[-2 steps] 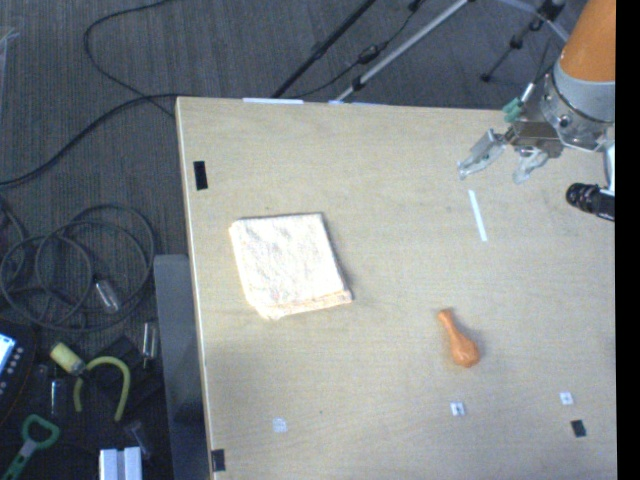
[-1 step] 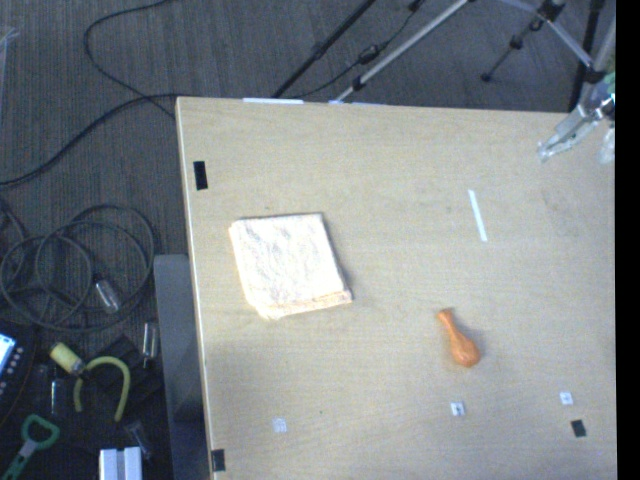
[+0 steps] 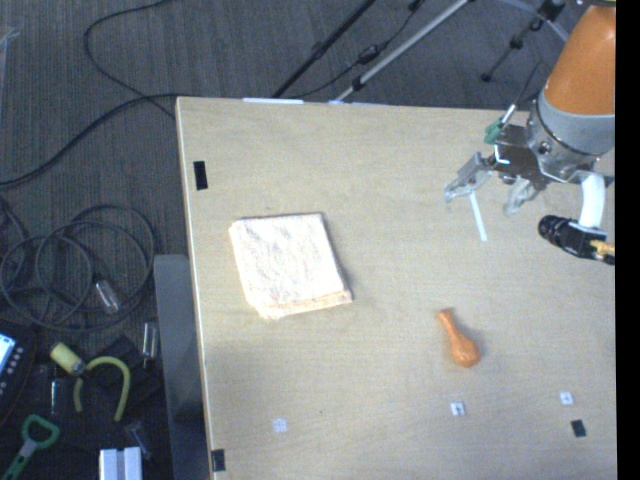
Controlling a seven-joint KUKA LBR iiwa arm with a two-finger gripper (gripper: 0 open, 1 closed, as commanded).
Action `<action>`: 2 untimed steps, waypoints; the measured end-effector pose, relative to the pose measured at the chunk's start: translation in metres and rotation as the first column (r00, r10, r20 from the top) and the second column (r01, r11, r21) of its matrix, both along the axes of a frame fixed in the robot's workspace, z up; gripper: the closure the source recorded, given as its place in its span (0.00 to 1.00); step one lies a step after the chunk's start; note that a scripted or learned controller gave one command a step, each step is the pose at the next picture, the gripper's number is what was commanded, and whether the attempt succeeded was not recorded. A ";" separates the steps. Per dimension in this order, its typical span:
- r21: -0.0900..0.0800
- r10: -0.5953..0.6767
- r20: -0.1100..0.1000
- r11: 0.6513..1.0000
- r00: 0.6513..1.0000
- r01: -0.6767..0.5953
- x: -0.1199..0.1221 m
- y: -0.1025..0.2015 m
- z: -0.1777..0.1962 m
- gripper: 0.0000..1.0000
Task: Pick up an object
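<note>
A: Where is the gripper [image 3: 488, 192] hanging?
B: Up at two o'clock over the bench [image 3: 400, 158], jaws spread, pinching nothing.
A: And the objects?
B: The orange piece [image 3: 458, 339] is lying at five o'clock; the folded cloth [image 3: 288, 264] is sitting at nine.

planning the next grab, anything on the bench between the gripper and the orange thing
Nothing visible does. The gripper hangs over bare bench at upper right; the orange object lies below it. The folded white cloth sits well off to the left.

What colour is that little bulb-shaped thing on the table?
Orange; the bulb-shaped thing shows clearly in the camera view.
</note>
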State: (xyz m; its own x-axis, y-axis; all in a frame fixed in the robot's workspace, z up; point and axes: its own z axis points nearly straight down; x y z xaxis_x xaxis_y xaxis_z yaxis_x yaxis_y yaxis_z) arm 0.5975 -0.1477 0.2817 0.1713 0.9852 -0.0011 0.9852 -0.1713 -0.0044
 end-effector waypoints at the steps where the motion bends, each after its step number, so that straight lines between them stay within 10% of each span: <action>1: 0.002 0.097 -0.001 0.995 0.995 -0.097 -0.054 0.034 -0.087 0.00; 2: 0.003 0.141 -0.001 0.990 0.990 -0.141 -0.055 -0.021 -0.201 0.00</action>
State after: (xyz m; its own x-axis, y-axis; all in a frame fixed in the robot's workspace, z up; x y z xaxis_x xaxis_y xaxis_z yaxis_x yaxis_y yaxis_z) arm 0.5424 -0.1688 0.0807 0.0311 0.9995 0.0019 0.9995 -0.0310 -0.0060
